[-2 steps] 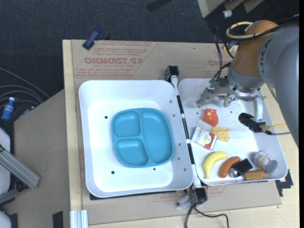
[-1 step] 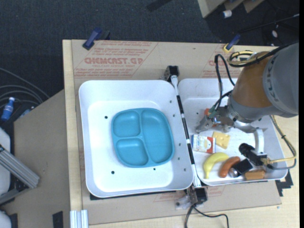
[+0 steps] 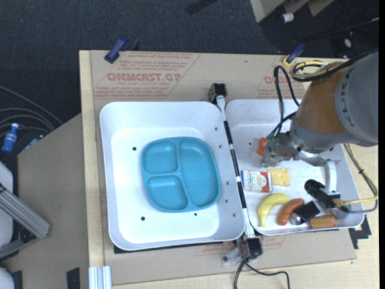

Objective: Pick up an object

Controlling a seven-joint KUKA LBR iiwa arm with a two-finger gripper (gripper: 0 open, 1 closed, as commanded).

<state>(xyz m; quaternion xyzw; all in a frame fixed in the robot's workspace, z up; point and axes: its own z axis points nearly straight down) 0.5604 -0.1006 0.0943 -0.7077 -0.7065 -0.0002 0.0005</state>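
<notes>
Jaws [image 3: 274,152] low in right bin [image 3: 240,116], state unclear, cannot tell. Nearest target: small carton [image 3: 255,180] just below the jaws toward camera, long axis across the bin; banana [image 3: 272,205] beyond it.

a blue divided plate [image 3: 180,174] lies in a white bin [image 3: 114,161]; the other white bin [image 3: 252,116] holds a yellow banana [image 3: 271,206] and a reddish-orange sausage [image 3: 290,210]

Gripper [image 3: 272,151] low in the right bin [image 3: 240,116]; carton [image 3: 255,180], cheese [image 3: 278,177] and banana [image 3: 272,205] just below it.
</notes>
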